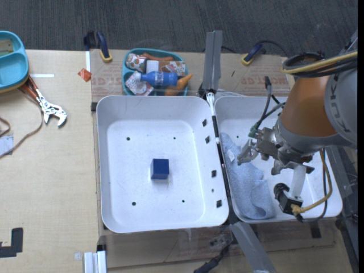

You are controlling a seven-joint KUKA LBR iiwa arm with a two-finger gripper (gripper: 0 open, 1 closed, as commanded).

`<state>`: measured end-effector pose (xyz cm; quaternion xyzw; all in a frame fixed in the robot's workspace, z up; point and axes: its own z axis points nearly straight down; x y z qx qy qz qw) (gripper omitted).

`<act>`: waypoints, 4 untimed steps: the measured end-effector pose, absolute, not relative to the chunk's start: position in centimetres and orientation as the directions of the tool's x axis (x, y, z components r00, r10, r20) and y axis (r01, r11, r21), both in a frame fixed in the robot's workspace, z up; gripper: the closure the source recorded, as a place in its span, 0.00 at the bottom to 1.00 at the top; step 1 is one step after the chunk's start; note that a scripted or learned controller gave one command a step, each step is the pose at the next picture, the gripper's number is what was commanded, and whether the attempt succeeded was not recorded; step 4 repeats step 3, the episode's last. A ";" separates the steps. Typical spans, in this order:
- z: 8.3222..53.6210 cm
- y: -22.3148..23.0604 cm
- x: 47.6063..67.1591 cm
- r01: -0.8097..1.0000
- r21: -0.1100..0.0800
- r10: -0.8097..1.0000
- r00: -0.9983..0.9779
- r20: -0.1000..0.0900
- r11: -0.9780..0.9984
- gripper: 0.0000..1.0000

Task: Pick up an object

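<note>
Starting out on the bench, a wrench (53, 114) lies loose, well clear of the action, and a small tub of odds and ends (154, 73) sits just behind the bins, parked out of reach by the look of it. Into the left bin (103, 152) now: one blue cube (160, 169) sits alone near the middle of the floor, apart from every wall, an easy open target. Across to the right bin (242, 111), where a pale cloth (248, 190) lies crumpled along the left side. And there's the gripper (249, 151), hanging right above that cloth (so the cloth looks like its pick, not the cube). From this slant I can't tell how wide the claw is, or whether it touches the fabric. Nothing visibly held.
</note>
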<state>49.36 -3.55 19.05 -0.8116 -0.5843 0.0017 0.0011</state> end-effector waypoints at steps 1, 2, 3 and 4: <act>19.1 -4.1 50.6 0.999 -0.002 0.999 0.047 -0.001 -0.047 0.00; 14.5 -11.3 53.2 0.994 -0.004 0.994 0.108 -0.001 -0.108 0.00; 9.1 -15.5 49.1 0.997 -0.003 0.997 0.082 0.000 -0.082 0.00; 9.1 -15.5 49.1 0.997 -0.003 0.997 0.082 0.000 -0.082 0.00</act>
